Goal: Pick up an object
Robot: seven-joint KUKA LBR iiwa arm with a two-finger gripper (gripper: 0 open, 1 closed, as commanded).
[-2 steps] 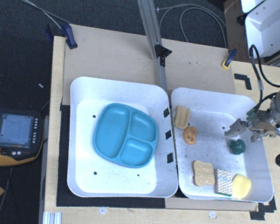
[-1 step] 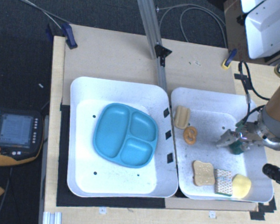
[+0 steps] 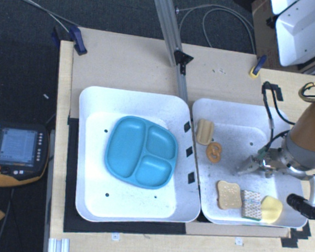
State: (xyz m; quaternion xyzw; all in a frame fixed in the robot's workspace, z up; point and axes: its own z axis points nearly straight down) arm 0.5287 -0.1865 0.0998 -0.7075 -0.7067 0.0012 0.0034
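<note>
the gripper point(image 3: 249, 167) hangs over the right bin point(image 3: 231, 116), fingers parted and holding nothing, near a pretzel point(image 3: 214, 152) and toast slice point(image 3: 229, 195).

Looking like a robot lab or test room. Sitting on a plain wooden bench point(image 3: 142, 54): two white bins point(image 3: 88, 143) side by side, held with clamps point(image 3: 77, 40). Reaching in from the right, a big robot arm point(image 3: 313, 133) with cables point(image 3: 271, 106) hanging off it. Lying on the dark carpet floor point(image 3: 20, 52), a control pad with a screen point(image 3: 13, 152) and loose wires point(image 3: 214, 16). Standing up from the bench, a metal pole point(image 3: 168, 23).
</note>
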